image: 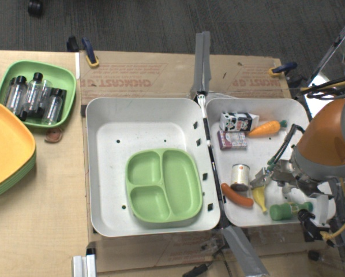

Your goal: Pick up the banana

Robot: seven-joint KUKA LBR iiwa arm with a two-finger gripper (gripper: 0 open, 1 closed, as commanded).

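Observation:
The banana (259, 200) is a small yellow piece lying near the front edge of the right bin (250, 106), between a red-orange sausage (237, 195) and a green bottle (289, 210). My gripper (261, 179) hangs low in the right bin, just above and behind the banana's upper end and beside a small silver can (240, 175). Nothing shows as held. The grey arm with its orange band (329, 138) covers the right side of that bin.
At the back of the right bin lie a black-and-white carton (238, 122), a purple packet (232, 139) and a carrot (266, 128). The left bin (103, 154) holds a green divided tray (163, 184). Orange plates (5, 154) and a green tray of bottles (37, 94) sit far left.

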